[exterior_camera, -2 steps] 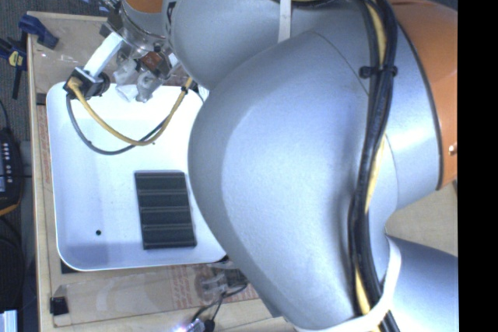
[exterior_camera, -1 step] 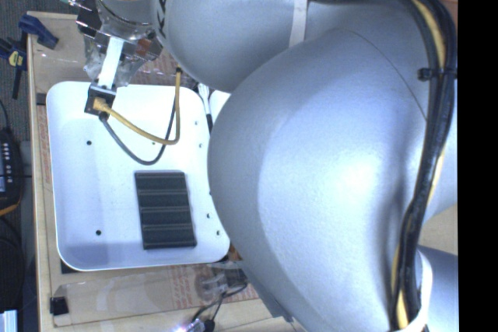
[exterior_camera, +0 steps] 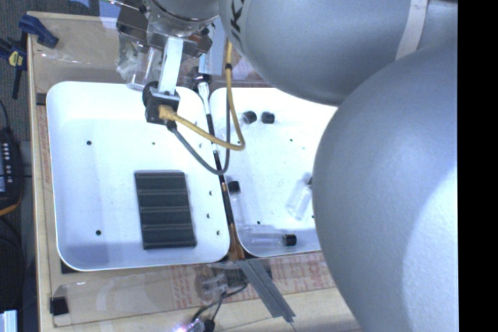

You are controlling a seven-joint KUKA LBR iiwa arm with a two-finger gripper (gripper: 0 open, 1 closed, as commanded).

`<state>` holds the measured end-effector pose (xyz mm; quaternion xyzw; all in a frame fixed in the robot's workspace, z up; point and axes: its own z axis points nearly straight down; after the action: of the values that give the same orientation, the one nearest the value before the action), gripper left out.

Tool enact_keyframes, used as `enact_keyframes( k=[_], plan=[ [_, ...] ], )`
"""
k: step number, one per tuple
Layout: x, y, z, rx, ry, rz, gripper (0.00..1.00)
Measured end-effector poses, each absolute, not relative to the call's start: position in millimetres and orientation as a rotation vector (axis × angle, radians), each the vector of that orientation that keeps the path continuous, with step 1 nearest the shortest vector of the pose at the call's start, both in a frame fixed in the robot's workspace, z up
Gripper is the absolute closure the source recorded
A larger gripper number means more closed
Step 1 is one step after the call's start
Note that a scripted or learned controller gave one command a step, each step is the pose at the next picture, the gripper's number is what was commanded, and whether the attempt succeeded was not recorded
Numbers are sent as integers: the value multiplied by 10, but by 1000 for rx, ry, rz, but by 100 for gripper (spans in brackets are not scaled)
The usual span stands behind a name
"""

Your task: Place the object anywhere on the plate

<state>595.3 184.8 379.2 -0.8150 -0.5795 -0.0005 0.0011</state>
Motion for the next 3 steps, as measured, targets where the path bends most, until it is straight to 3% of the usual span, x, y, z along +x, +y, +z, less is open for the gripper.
enact_keyframes(
  k=[1, 2, 3],
  plan=[
    [4994, 1864, 2758, -2419, -2001, 12, 100],
    [5573, 1158, 2491, -2529, -1862, 8, 100],
    [6551, 1567, 2244, -2606, -1751, 8, 100]
  ],
)
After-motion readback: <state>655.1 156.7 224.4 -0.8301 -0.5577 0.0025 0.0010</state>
